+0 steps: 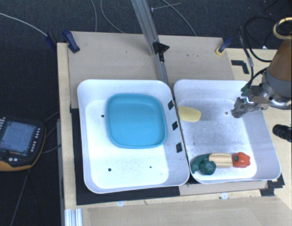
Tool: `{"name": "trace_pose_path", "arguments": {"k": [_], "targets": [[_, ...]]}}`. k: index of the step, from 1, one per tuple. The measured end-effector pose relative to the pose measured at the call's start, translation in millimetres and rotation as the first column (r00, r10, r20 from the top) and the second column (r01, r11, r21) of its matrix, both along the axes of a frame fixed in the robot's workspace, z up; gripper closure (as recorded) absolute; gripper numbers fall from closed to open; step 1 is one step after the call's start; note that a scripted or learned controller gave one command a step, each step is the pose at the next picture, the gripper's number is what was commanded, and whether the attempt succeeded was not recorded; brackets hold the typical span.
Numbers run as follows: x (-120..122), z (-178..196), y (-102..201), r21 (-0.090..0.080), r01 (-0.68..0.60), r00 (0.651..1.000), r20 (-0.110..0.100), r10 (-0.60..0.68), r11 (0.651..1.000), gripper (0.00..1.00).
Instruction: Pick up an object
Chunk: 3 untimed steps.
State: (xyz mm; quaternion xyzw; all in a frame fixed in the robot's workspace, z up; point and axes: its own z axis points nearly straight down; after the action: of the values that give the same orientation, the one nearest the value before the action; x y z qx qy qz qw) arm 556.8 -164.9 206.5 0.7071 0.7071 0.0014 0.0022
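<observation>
My hand [239, 108] hovered over the right white bin's [259, 126] far side; whether clenched or released, I could not tell. The small yellow plastic lump [189, 114] at the far left corner looked light, rigid, slippery; I judged its narrow middle the best hold.

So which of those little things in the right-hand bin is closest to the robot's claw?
The pale yellow rounded piece, alone by the bin's upper left wall; the gripper is level with it, while the green, tan and red pieces cluster at the bottom edge.
</observation>
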Motion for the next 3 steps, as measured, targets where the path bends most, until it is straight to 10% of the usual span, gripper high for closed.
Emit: {"name": "trace_pose_path", "arguments": {"k": [1, 3], "targets": [[-6, 60, 0, 0.000, 0.000, 1.000, 0.001, 0.000, 1.000, 1.00], [-8, 34, 108, 0.002, -0.005, 1.000, -0.005, 0.005, 1.000, 1.00]]}}
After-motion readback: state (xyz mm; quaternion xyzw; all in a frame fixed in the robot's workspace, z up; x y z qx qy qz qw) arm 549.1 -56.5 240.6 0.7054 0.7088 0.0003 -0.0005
